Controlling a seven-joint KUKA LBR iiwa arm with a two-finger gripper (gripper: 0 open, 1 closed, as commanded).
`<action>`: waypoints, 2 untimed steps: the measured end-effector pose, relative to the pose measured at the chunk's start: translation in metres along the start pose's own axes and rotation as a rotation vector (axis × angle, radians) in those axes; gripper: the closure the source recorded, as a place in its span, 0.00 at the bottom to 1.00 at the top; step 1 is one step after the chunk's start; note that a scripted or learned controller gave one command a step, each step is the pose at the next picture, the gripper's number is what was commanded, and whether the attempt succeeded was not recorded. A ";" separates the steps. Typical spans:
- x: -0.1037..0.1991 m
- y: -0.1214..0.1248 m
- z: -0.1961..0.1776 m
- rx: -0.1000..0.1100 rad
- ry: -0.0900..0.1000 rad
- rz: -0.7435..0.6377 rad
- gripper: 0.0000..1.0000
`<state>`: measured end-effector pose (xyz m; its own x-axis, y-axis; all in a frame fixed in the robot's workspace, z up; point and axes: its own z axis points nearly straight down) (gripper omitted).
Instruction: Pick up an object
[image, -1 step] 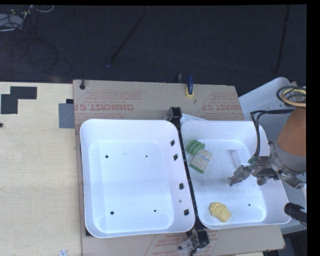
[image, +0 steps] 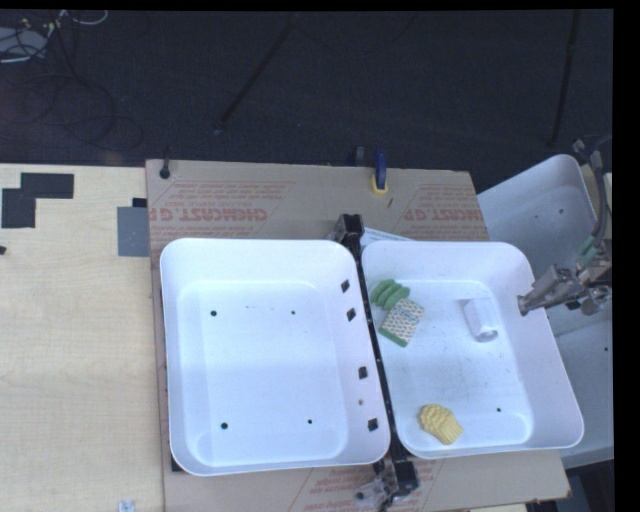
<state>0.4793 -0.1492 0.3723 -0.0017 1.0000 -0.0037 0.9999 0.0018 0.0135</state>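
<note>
My pincer (image: 530, 298) waits at the right bin's rim, with nothing picked up.

Seen from above: a pale wooden counter (image: 70, 350) carries a cardboard sheet (image: 250, 205), and on it sit two shallow white bins, side by side and clipped together, probably so they cannot slide. The left bin (image: 260, 350) is bare white plastic. The right bin (image: 520, 400) holds three small things, spread well apart (likely scattered for easy separate grasps): a green and checkered sponge (image: 397, 312) near the dividing wall, a small white cylinder (image: 480, 320) toward my side, and a yellow lump (image: 440, 424) at the near wall. I cannot tell how wide my pincer stands. The cylinder lies nearest it, just left and slightly lower.
</note>
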 end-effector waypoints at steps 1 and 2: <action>0.000 -0.001 0.000 0.017 0.004 0.001 1.00; 0.042 -0.002 -0.087 0.008 0.003 -0.004 1.00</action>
<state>0.4763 -0.1071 0.4594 -0.0054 1.0000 -0.0007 1.0000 0.0054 0.0056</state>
